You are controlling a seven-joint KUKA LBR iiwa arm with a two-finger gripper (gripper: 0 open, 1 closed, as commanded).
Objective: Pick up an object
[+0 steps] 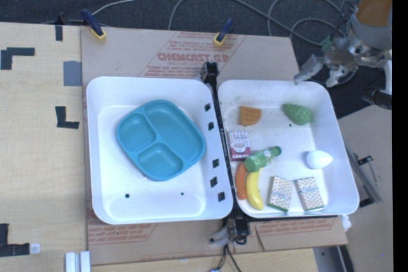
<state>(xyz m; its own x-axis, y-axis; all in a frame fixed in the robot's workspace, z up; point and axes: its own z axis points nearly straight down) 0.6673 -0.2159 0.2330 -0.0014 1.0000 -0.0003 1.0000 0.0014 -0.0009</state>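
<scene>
"CHEMCAST" printed in red marks the cardboard sheet beneath two glossy white bins; the gripper hovers open-fingered, holding nothing, near a knobbly green toy.

End effector open, empty

- A divided tray lay in the left bin.
- The right bin held the rest: a bottle near the middle, a banana in front of it, an egg to the right.
- The end effector hung beyond the right bin's far right corner.
</scene>
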